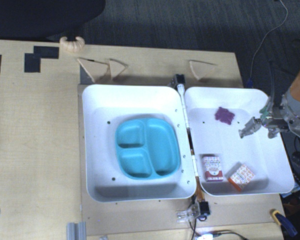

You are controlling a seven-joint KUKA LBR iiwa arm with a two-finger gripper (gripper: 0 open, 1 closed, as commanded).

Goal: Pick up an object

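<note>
We figure the purple piece (pixel 224 115) is light and soft, so pinch its middle, while our tool (pixel 255 127) hovers nearby, spread wide, holding nothing.

the arm comes in from the right edge, an orange band showing just above the grey wrist. the gripper (pixel 257 127) sits at the wrist's left end, its two grey fingers (pixel 248 129) angled down and to the left. nothing shows between the fingers, which stand a little apart.
</note>
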